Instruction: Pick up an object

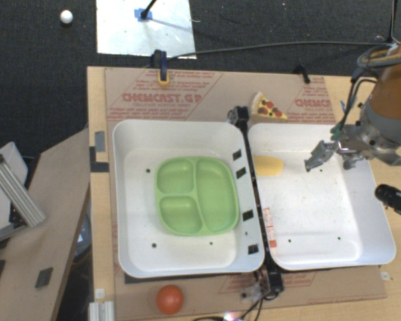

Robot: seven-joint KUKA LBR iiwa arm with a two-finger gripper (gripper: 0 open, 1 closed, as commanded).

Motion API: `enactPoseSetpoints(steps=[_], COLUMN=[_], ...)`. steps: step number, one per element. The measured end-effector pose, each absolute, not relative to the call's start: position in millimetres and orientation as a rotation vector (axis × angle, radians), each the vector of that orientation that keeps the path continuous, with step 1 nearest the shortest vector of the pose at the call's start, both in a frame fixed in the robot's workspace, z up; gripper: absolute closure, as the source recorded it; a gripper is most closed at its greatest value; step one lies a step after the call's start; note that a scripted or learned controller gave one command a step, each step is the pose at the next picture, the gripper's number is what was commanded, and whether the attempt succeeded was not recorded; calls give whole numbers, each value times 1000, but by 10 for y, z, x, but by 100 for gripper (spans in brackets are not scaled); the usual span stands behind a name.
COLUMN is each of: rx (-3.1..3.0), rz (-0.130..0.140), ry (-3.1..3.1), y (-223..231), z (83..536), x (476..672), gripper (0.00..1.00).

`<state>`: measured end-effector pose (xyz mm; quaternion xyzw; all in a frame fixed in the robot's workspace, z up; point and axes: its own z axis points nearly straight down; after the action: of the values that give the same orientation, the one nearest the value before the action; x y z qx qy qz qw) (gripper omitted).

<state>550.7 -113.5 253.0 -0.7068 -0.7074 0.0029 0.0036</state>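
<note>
A pale yellow object (268, 166) lies at the left side of the right bin (334, 246), close to the divider. My gripper (333, 159) hangs over the upper part of the same bin, to the right of the yellow object and apart from it. Its fingers (316, 158) are spread open with nothing between them. A green sectioned plate (196, 194) lies flat in the middle of the left bin (134, 179).
A toy pizza slice (269, 107) rests on the cardboard just behind the bins. An orange ball (170, 299) sits on the bench in front of the left bin. The arm's orange band and grey wrist (391, 105) stand over the right bin's far right edge.
</note>
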Motion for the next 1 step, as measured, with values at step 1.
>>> enactPoseSetpoints(steps=[1], rx=[-2219], rz=[-1], ry=[-2226], y=[-1134], z=[2587], x=[5528], gripper=[0])
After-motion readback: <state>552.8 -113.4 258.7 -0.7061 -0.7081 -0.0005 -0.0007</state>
